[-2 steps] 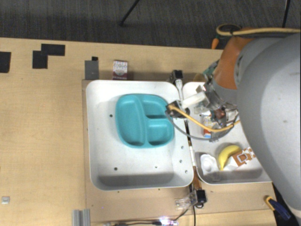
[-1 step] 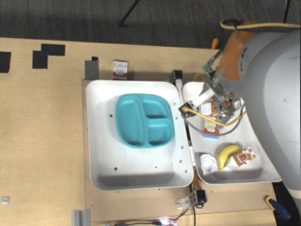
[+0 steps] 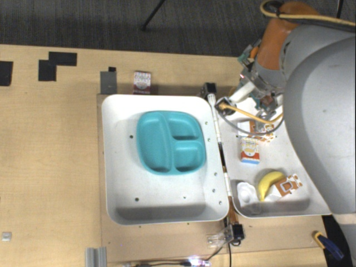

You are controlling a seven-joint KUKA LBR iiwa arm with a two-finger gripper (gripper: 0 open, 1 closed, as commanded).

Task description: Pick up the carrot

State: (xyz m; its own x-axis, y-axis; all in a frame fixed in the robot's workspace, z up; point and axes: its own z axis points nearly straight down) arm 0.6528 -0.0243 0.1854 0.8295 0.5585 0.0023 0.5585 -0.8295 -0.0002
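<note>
My gripper (image 3: 259,103) hangs low over the far part of the right bin (image 3: 278,209), with the grey arm and its orange band (image 3: 273,40) covering the bin's right side. Just under the gripper lies a small orange-and-white thing (image 3: 261,129), partly hidden; I cannot tell whether it is the carrot. A yellow cable loops around the wrist.
Also in the right bin: a small white and orange carton (image 3: 250,151), a yellow banana (image 3: 268,182), a brown and orange packet (image 3: 287,186) and a white lump (image 3: 246,192). The left bin (image 3: 119,166) holds a teal divided plate (image 3: 170,142).
</note>
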